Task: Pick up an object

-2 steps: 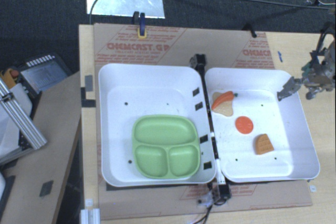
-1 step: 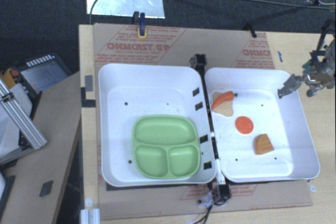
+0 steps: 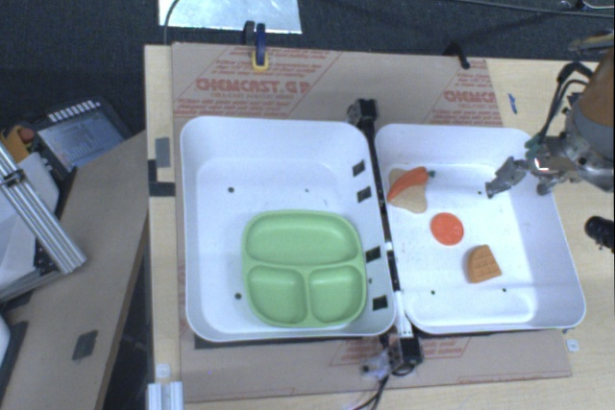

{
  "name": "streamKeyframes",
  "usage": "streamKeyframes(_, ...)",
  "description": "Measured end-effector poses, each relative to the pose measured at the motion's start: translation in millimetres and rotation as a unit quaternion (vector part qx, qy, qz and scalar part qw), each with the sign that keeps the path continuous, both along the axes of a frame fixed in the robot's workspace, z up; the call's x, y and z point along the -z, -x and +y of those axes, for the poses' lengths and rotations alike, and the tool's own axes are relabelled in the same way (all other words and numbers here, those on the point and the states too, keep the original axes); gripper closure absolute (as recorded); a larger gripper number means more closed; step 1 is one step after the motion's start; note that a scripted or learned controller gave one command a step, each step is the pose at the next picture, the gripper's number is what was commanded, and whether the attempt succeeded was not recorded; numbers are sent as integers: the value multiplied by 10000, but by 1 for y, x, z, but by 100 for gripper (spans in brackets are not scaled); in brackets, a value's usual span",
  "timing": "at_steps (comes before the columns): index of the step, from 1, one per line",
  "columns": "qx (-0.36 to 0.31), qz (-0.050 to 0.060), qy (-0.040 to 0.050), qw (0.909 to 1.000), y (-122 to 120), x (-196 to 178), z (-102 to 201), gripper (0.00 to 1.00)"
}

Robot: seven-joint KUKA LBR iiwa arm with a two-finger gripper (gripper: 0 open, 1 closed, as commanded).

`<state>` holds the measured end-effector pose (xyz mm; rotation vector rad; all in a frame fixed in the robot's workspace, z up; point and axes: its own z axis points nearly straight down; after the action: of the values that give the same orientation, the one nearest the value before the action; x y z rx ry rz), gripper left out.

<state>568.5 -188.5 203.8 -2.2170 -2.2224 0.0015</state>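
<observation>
The gripper hangs over the right bin's far edge; I can't tell how its jaws are set. The carrot piece, red disc and bread chunk lie flat, so the jaws could easily slide off them.

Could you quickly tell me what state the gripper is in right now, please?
Gripper: over the right bin's far right side, nothing between its fingers; open or shut cannot be told.
</observation>
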Motion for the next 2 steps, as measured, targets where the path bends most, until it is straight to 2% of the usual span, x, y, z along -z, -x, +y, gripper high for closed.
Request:
streamKeyframes(1,8,4,2,10000,10,54,-4,0)
streamKeyframes(2,7,-1,2,10000,2,103,-8,0)
